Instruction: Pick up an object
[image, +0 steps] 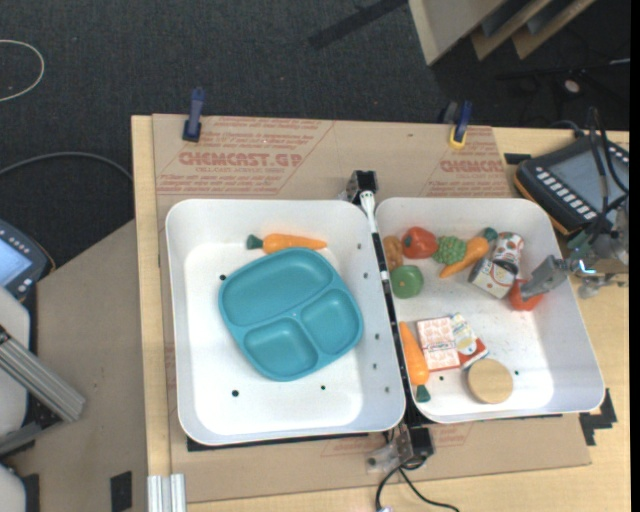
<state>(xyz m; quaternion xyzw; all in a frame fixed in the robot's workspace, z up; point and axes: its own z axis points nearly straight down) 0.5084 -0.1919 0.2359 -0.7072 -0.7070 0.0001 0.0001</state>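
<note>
Hand (548, 272) at the right bin's (575, 340) 3 o'clock rim; grip state unclear.
Toys crowd that bin's 12 o'clock half, carton (497, 263) just beside the hand; open floor toward 5 o'clock.

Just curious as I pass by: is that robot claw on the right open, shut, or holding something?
Gripper: cannot be told; it sits at the right bin's far edge, beside a red toy.

Teal divided plate (290, 313) in white left bin (190, 330); orange carrot (288, 242), green-topped, just above the plate. Right of it, white right bin (575, 340): red pepper (420, 241), green apple (407, 283), tan wooden disc (490, 381), red-and-white patterned box (445, 343).
</note>
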